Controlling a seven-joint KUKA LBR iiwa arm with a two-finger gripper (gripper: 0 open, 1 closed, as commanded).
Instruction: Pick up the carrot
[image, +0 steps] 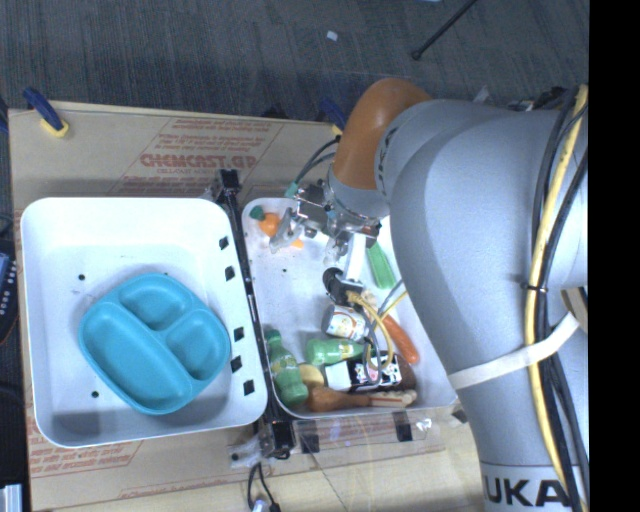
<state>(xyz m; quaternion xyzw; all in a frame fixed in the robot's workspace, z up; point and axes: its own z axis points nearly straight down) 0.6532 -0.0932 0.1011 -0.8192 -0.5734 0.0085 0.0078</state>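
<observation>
**Over the right bin's far corner, beside the carrot**

Over the far left corner of the right bin (290, 300), down low on the grey arm (470, 250) from the right: the gripper (297, 232). Open or closed, cannot tell from this angle. Just to its left, tight in that corner, the carrot (268, 226), a short orange piece with a green bit at its far end. Lying on the bin floor, not lifted; touching the gripper or not, cannot tell.

Nearer, under the arm along the right wall: a long green piece (380, 265) and a long orange stick (401, 342). At the near end, crowded together: a small jar (343, 323), a green bottle (335, 350), a black-and-white box (365, 373) and a wooden spoon (350, 400).

Well apart, in the left bin (40, 300): a blue divided plate (150, 342), flat on the floor. Under both bins, printed cardboard (200, 150).
</observation>
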